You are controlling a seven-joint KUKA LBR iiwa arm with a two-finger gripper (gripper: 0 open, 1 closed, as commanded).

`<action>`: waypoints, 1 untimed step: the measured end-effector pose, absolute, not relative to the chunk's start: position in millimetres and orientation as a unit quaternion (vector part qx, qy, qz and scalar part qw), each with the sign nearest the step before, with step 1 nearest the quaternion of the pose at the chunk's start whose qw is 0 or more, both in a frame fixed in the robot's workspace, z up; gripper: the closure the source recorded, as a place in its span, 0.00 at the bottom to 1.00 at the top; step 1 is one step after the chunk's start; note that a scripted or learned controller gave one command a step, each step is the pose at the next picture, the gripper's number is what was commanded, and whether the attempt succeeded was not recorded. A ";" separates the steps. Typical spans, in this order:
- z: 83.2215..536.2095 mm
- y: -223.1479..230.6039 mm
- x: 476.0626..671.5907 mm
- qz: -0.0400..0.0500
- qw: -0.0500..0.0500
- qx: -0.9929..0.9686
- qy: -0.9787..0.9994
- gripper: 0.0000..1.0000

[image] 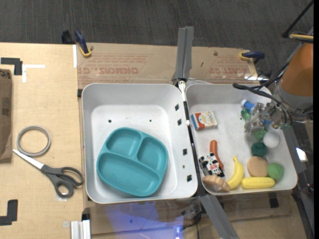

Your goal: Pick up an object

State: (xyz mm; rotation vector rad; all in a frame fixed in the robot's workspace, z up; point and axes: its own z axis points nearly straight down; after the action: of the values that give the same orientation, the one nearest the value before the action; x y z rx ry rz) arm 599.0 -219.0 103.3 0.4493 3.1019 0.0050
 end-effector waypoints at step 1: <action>178.9 -152.4 590.0 0.000 0.003 0.168 0.986 1.00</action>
State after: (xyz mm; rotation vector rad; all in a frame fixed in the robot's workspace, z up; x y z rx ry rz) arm 590.0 -152.4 178.9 0.5271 3.0919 0.0004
